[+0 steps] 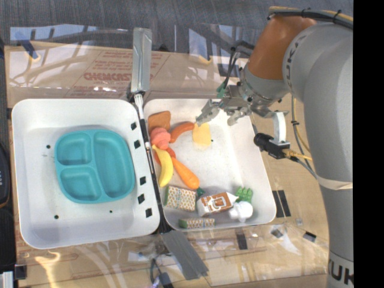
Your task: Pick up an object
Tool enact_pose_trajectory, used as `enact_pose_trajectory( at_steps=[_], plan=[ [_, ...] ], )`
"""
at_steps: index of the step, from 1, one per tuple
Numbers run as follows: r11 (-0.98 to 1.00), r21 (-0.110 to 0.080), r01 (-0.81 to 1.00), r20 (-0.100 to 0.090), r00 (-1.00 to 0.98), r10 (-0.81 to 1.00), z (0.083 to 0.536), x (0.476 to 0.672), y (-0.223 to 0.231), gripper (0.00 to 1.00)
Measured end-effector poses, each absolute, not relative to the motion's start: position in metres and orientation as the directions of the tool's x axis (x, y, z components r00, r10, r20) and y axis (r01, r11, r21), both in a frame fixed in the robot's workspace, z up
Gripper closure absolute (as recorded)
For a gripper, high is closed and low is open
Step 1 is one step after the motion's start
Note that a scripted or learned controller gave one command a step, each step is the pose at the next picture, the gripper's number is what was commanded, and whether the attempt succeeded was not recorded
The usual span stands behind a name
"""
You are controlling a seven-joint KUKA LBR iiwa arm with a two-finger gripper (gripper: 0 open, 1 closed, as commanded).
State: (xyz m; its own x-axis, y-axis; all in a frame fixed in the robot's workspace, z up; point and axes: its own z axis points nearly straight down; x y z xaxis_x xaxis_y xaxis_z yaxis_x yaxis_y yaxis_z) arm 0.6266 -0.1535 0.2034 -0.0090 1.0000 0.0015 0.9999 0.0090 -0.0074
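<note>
My gripper (219,115) hangs over the far part of the right bin (255,161), and its two fingers stand spread apart, open. A pale yellow wedge (202,135) lies just below the tip of the left finger (206,113), touching or nearly touching it, not between the two fingers. Left of the wedge are an orange sausage (182,129), a brown bread slice (159,120) and a pink-red piece (161,138).
Further forward in the right bin lie a banana (165,167), a carrot (185,173), a cracker (181,198), a small carton (217,203) and a green-and-white vegetable (242,206). The left bin (30,125) holds a teal divided plate (95,165).
</note>
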Motion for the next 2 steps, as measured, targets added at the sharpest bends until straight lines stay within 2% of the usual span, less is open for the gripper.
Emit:
enact_pose_trajectory(
  at_steps=[1, 2],
  plan=[
    [0.164, -0.003, 0.986, 0.0, -0.164, 0.986, 0.0908, 0.5878, -0.0999, 0.0],
    [0.165, -0.007, 0.986, 0.002, -0.165, 0.986, 0.0982, 0.5878, -0.1, 1.0]
  ],
)
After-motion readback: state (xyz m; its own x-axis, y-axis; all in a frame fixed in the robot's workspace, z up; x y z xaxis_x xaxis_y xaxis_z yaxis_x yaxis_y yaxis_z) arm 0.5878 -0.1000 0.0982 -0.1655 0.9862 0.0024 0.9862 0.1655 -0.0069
